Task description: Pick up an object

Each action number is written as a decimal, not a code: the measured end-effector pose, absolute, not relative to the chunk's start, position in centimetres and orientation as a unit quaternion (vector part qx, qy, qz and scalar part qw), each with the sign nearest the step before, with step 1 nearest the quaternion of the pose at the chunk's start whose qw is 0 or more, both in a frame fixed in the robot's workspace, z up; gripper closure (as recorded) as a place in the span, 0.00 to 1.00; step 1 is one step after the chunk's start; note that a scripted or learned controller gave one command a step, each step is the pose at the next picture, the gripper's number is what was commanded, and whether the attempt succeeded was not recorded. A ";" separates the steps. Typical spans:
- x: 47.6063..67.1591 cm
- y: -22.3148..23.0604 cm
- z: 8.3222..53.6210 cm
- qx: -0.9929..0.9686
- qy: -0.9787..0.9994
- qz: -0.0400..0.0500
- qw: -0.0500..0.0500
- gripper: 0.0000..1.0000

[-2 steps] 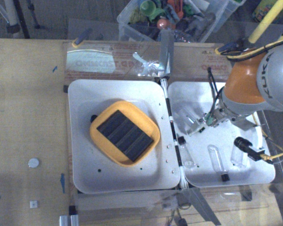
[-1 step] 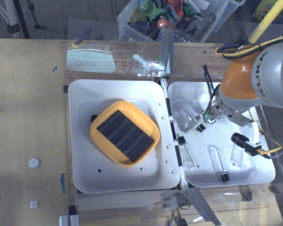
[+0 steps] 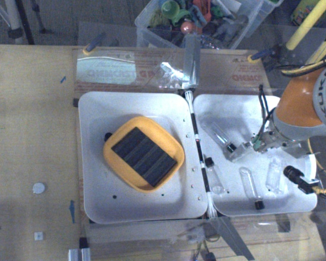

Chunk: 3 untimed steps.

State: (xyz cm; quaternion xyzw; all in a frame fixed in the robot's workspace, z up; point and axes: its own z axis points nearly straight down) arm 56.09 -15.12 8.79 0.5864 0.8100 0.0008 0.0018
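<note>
The gripper was low in the right bin, among small clear plastic pieces; whether it gripped anything could not be told. The yellow tray-like object lay in the left bin, well apart. Risk noted — the clear pieces were small and slick-looking, liable to slip or be nudged aside — a missed pick.
</note>
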 end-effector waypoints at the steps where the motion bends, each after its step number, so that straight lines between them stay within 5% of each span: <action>1: 57.7 -16.9 24.3 0.582 0.813 0.000 0.002 0.00; 2: 52.9 -18.2 13.4 0.548 0.837 0.000 0.001 0.00; 3: 54.4 -17.2 28.8 0.591 0.807 0.000 0.002 0.00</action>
